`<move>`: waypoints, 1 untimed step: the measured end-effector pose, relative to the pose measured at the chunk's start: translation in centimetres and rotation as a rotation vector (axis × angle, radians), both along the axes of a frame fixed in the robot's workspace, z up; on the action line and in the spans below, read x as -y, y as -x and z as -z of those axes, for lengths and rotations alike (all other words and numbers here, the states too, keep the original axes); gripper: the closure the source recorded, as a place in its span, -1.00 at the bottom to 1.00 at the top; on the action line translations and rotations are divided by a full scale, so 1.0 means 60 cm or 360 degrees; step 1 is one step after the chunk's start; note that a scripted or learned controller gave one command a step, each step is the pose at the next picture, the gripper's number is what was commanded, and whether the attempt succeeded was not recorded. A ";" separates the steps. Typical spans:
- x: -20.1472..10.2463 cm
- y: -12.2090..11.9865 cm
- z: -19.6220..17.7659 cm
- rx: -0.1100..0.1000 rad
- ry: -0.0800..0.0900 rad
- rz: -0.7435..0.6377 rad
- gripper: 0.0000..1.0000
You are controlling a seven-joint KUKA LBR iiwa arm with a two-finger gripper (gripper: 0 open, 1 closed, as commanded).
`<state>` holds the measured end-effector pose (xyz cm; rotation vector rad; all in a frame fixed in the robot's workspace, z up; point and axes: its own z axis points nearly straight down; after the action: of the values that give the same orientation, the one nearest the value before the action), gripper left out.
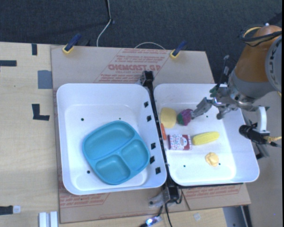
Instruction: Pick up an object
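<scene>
Reaching from right of divider, hand (pixel 197 110) sits just right of purple-green toy (pixel 184 117), nearly touching; whether clenched or released, cannot tell; toy lies between hand and divider (pixel 156 122), beside yellow lemon (pixel 168 117); corn cob (pixel 205 137) lengthwise below, pointing toward divider.

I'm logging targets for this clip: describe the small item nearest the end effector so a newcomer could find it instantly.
Look in the right-hand shallow white bin, at its upper left part. Beside a rounded yellow toy fruit lies a small purple-and-green toy vegetable, just off the tip of the end effector. It is the one dark, purplish piece among yellow neighbours.
</scene>
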<state>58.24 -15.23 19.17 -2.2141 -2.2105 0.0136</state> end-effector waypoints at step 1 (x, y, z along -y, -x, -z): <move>-0.001 -0.005 -0.012 0.0020 0.0004 -0.0006 -1.00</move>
<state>58.52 -15.18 19.90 -2.2178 -2.2221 0.0024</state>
